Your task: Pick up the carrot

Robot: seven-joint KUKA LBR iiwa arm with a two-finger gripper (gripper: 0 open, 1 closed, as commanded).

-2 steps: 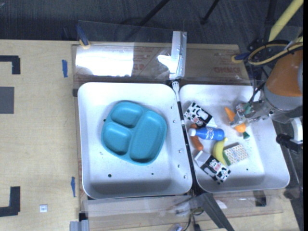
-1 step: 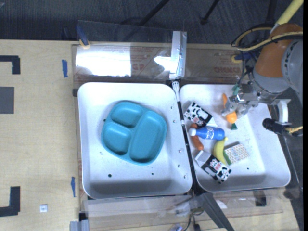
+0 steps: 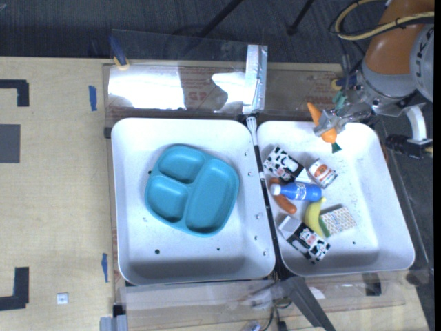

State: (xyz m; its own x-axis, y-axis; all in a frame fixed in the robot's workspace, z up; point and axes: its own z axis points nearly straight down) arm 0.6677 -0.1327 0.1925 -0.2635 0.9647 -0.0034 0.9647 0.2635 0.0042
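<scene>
Held tight between the pincer [image 3: 331, 124] fingers at about one o'clock, above the far edge of the right bin [image 3: 365, 250], the carrot [image 3: 321, 121] looks already picked, so a slow, steady lift is judged to be needed next.

Arm: grey rounded metal arm [image 3: 406, 67], orange band above the wrist
Cables: yellow and black looped cables [image 3: 362, 12]
Gripper: small metallic two-finger gripper [image 3: 331, 124]
</scene>
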